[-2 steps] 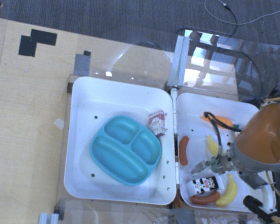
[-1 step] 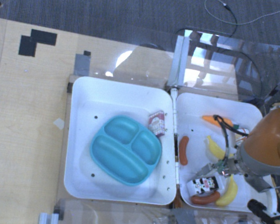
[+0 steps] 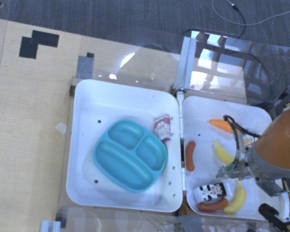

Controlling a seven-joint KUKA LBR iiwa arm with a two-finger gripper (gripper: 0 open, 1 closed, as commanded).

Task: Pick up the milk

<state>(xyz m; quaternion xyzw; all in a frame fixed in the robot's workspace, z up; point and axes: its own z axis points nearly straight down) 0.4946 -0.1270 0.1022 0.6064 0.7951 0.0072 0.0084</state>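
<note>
Where tool [image 3: 226, 175] state cannot be told, milk [image 3: 212, 191] in right bin [image 3: 209, 114].

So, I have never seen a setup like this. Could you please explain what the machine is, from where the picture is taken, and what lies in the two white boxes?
One camera above the bench looks down at a slant. The grey and orange shape at the right is a robot arm; its hand is low in the right bin, just above the milk, a small carton with cow spots. Whether it grips anything cannot be seen. That bin also has two sausages, two bananas and a carrot. The left bin holds a blue divided plate and a small red packet.
</note>
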